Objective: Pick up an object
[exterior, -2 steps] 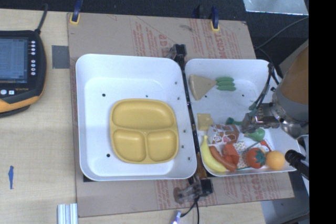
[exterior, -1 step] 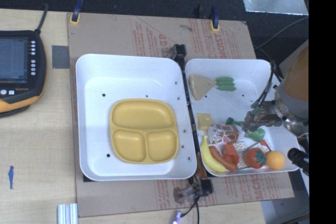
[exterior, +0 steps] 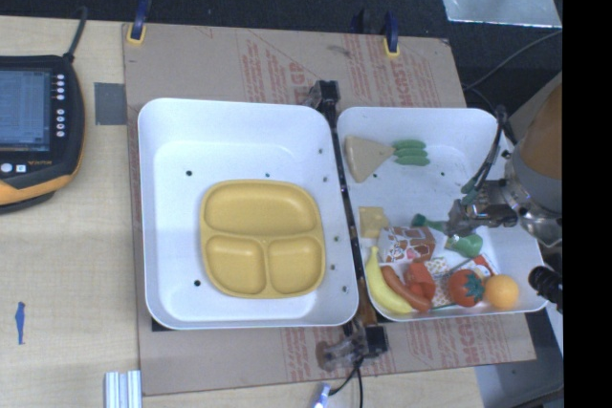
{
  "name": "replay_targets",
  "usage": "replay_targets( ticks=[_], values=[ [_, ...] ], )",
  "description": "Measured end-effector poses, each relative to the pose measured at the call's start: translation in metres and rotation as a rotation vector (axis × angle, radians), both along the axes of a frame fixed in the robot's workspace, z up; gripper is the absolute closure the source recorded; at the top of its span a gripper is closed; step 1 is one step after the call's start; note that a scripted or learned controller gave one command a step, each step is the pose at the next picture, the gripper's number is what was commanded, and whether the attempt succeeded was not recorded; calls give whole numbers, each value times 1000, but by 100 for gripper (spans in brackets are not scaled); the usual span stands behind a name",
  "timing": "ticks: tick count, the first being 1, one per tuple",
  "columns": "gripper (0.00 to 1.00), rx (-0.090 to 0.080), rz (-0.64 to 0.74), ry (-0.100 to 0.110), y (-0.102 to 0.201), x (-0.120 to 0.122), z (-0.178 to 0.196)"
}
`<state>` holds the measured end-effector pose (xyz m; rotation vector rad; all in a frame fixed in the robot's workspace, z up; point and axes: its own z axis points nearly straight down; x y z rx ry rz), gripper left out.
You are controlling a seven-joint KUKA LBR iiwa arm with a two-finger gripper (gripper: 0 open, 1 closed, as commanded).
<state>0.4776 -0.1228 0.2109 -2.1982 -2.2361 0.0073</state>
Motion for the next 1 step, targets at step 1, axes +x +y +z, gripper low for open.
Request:
replay_targets(
  ticks=[1],
  values=[
    [100, -1, -13, -4, -7, -2, -7]
  ],
)
